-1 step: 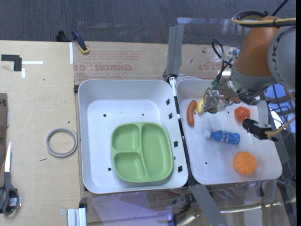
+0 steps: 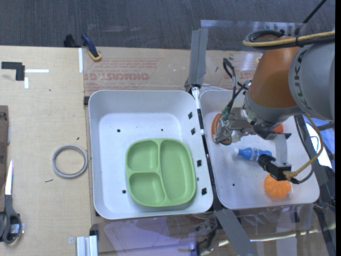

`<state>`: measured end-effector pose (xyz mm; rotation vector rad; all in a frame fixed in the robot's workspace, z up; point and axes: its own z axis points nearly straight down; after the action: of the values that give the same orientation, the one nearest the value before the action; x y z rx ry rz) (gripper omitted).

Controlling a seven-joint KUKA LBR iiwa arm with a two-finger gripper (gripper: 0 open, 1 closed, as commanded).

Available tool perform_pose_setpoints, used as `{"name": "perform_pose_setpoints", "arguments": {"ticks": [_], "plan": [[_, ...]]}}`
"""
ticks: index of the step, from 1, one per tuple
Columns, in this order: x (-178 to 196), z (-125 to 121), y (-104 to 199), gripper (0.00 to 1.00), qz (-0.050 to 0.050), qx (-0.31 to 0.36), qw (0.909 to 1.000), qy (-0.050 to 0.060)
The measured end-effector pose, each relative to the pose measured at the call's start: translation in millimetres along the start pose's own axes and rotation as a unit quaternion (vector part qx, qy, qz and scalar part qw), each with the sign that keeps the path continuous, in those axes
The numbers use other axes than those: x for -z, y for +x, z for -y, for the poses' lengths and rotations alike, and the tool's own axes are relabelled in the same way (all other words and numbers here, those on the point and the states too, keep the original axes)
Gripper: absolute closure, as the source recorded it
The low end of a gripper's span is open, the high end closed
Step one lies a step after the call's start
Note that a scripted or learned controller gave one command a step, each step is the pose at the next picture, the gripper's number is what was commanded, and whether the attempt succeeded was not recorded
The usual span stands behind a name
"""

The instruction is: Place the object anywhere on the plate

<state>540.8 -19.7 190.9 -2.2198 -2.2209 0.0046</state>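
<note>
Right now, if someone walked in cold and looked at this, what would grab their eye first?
Likely the bulky grey and orange arm reaching in from the right, its claw low over the right bin. Next, the green divided plate in the middle of the left bin, with nothing on it. Then the small bright things in the right bin: an orange object near the front and a blue one beside the claw.

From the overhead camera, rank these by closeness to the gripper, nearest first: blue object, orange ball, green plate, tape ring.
1. Blue object, just right of the gripper, same bin.
2. Orange ball, right bin's near corner.
3. Green plate, left bin.
4. Tape ring, bench, far left.
</note>
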Motion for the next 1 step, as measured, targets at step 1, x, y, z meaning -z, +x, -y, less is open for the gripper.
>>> {"name": "perform_pose_setpoints", "arguments": {"ticks": [1], "plan": [[-0.4, 58.4, 63.4, 1.00, 0.000, -0.001, 1.0000, 0.001]]}}
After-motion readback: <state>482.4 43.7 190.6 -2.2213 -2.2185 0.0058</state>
